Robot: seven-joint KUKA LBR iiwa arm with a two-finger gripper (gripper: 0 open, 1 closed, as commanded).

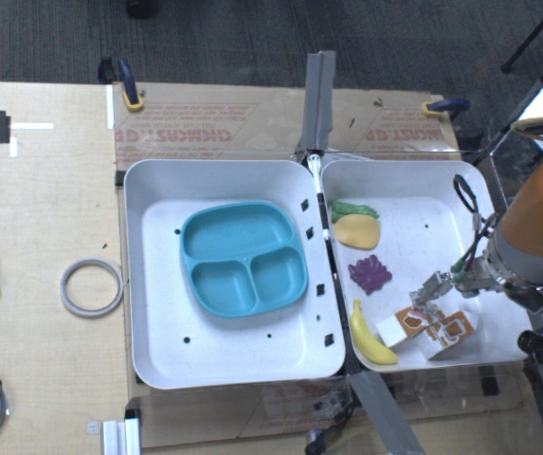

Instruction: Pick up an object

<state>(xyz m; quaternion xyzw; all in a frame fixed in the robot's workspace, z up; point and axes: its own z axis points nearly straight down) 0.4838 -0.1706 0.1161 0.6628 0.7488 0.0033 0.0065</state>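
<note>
I see my pincer (432, 292) low in the right bin (413, 180), poised just above the white carton (434, 330), though I cannot tell its opening. The banana (370, 337), purple grapes (371, 274) and yellow fruit (357, 231) lie beside it, loose for grabbing.

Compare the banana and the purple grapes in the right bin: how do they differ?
The banana is yellow, smooth, long and curved; the purple grapes are a knobbly, compact cluster. The banana lies by the bin's left wall near the front; the grapes sit farther back, toward the middle. Both lie loose in the right bin.
</note>
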